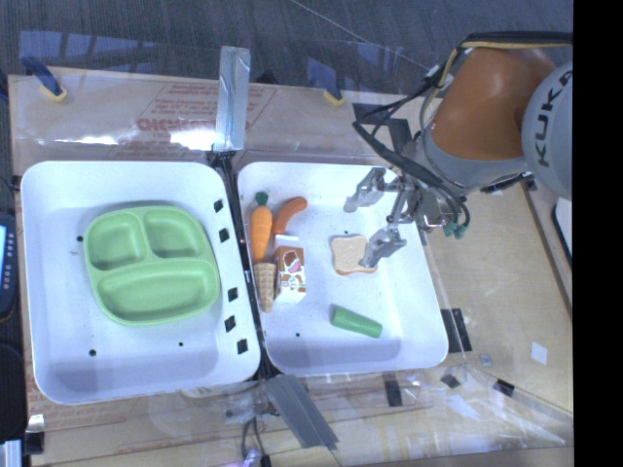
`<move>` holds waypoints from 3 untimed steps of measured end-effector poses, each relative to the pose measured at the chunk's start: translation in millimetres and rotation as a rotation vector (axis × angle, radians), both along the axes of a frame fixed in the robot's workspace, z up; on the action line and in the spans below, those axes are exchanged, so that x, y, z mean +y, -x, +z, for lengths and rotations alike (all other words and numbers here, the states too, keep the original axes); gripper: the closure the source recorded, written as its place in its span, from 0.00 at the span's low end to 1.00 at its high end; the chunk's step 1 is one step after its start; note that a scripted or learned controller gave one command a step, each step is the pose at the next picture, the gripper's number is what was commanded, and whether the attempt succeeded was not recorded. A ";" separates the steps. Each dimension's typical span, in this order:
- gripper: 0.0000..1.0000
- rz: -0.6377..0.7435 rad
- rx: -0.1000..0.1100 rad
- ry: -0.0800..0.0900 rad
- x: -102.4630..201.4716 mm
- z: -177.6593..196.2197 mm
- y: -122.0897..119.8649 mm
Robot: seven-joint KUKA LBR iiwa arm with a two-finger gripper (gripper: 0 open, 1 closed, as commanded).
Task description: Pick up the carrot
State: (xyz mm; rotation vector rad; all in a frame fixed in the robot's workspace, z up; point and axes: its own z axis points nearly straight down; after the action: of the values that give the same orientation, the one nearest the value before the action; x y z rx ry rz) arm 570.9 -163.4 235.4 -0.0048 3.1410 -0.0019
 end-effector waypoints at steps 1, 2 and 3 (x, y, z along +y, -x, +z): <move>0.00 0.092 0.011 -0.007 51.8 -110.0 -83.6; 0.00 -0.342 0.000 -0.001 66.4 -142.6 -86.4; 1.00 -0.332 -0.003 0.000 68.7 -130.7 -88.1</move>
State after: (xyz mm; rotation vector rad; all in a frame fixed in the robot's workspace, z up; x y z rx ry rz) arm 659.0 -94.7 104.7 0.5145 3.0955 -0.0025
